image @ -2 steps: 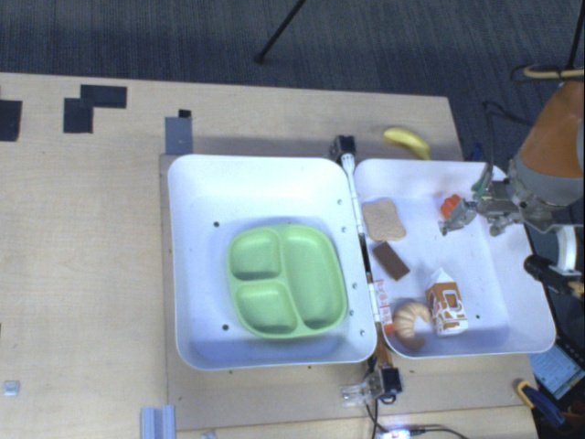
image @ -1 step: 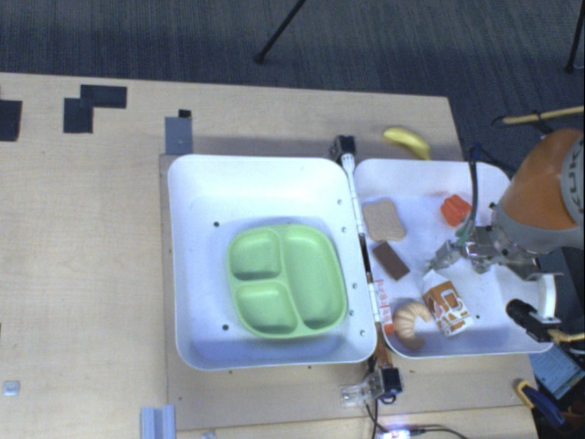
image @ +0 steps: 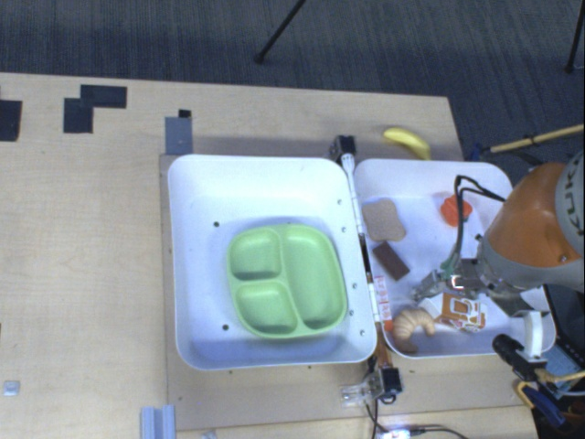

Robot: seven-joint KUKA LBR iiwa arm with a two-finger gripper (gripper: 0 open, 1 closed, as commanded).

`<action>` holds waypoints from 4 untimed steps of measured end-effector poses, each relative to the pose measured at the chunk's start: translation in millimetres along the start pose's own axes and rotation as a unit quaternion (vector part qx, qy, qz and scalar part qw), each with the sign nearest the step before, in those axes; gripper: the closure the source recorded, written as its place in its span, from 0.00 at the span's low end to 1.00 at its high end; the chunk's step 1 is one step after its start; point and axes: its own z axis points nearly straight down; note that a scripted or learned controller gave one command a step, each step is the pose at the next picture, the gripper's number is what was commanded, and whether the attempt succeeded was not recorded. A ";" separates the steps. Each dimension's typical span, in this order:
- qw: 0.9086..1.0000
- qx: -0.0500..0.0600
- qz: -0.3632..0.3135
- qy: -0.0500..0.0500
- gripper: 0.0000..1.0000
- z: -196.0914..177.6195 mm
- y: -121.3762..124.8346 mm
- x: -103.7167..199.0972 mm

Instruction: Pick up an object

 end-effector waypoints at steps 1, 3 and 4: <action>1.000 -0.003 0.000 0.000 1.00 -11.2 2.3 0.0; 1.000 0.003 -0.002 0.000 1.00 -97.4 62.5 54.5; 1.000 0.003 -0.003 0.000 1.00 -94.5 178.2 23.2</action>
